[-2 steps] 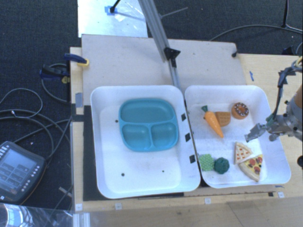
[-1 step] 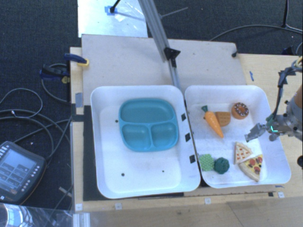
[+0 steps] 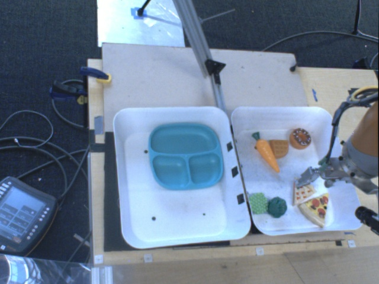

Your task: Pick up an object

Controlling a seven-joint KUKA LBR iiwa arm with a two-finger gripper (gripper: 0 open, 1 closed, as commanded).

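Pincer over right bin, just above pizza slice; fingers' spread impossible to tell

Dark carpet floor, loose black cables; pale wooden bench; grey slanted pole.

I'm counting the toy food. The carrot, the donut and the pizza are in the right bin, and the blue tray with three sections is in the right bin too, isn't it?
Not quite. The blue tray lies in the left bin, alone. The carrot, donut and pizza are in the right bin, as the camera view shows.
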